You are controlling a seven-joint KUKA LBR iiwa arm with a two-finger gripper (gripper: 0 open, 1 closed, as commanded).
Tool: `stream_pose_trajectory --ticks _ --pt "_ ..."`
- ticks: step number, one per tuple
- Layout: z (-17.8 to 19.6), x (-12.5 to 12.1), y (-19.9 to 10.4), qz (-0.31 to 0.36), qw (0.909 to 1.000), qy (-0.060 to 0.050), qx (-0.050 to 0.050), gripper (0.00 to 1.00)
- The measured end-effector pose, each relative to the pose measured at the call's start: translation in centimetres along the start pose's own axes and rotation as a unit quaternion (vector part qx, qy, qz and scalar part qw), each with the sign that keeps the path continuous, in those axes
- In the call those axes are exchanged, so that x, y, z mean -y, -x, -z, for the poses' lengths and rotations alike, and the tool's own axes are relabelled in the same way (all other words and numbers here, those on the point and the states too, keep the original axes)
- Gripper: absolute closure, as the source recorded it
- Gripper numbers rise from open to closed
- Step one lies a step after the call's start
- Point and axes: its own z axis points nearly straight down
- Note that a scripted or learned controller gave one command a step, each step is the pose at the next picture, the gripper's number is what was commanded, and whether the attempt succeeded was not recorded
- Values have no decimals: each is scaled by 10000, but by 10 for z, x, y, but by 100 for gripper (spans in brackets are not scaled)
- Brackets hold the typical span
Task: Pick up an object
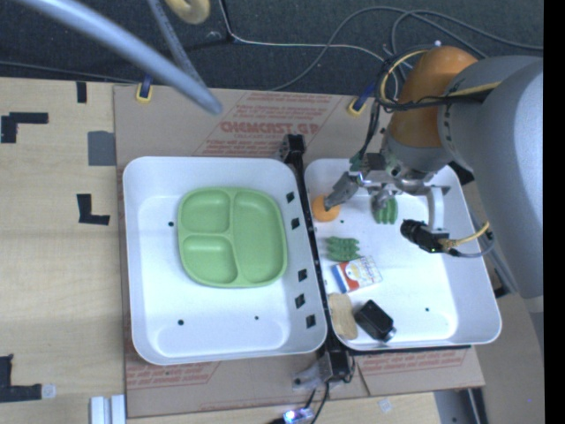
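Five loose objects sit in your right white bin (pixel 459 321): one small round orange piece (pixel 325 208) at the left wall, one leafy green plastic piece (pixel 343 248), one flat white card with red and blue print (pixel 354 275), one tan oblong piece (pixel 342 315), and one black block (pixel 375 319). Your gripper (pixel 383 203) hangs over that bin's upper part, spread wide, with something green between its fingers. One green three-compartment plate (pixel 233 237) lies in the left white bin (pixel 150 263).
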Motion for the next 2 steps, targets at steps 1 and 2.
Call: stream_pose_trajectory --ticks 1,2 --pt "-46 0 -1 4 10000 8 2 0" --pt "-32 -1 -1 10 10000 23 -3 100"
